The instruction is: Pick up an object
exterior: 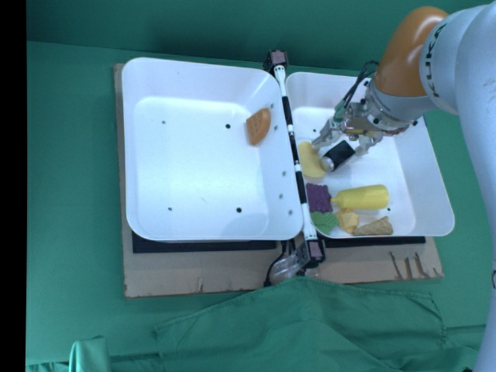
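Yellow piece (311, 161), just beside jaws

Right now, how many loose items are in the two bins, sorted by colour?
Yellow: 3, namely a flat piece, a bottle and a small chunk
Orange: 1, a slice in the left bin
Purple: 1, a bumpy piece
Green: 1, a leafy piece
Tan: 1, a cone-shaped wedge
Total: 7
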`<state>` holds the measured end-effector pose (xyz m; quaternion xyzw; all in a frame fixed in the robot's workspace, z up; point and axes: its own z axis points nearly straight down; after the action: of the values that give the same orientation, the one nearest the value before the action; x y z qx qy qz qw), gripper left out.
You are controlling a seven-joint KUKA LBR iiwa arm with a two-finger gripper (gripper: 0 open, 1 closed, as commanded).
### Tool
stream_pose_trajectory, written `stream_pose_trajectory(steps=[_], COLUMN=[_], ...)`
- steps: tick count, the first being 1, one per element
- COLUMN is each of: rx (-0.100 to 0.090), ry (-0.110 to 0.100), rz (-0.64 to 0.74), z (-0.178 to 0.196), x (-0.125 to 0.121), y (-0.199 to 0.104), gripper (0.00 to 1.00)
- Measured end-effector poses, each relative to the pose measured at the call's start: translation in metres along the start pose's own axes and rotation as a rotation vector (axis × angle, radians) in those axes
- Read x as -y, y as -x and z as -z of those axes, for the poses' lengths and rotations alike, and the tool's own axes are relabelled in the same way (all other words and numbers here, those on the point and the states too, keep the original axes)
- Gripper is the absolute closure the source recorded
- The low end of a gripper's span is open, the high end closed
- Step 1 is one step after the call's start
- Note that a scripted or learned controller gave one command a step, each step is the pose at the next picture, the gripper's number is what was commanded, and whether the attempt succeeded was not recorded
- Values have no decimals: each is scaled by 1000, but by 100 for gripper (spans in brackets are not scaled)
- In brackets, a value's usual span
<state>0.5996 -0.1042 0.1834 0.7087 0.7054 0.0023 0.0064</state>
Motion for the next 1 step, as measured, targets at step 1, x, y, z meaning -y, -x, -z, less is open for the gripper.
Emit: stream_pose_trajectory(steps=[1], rx=[-4], ry=[2], rz=[1], z=[0], x=[2], y=[14], gripper=[0])
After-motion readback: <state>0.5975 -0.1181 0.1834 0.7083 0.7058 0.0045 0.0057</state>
